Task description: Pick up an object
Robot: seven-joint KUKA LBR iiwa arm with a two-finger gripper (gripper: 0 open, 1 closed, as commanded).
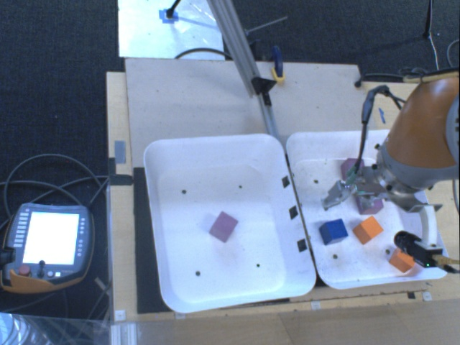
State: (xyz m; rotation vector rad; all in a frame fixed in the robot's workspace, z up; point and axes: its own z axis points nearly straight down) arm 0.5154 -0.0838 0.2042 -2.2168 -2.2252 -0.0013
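- While I watch, the gripper [338, 195] hangs low in the right bin [305, 146]; I cannot tell its grip.
- A blue cube [333, 231] sits at its six o'clock.
- Next, I think it must drop and squeeze.

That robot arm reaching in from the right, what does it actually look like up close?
The arm is a thick rounded body, its visible bulk a broad orange band with grey at the far edge. A thin dark cable loops beside it down towards the wrist. Below the band sits a grey metal gripper with silvery parts. A white bracket carrying a small black piece hangs from its lower side.
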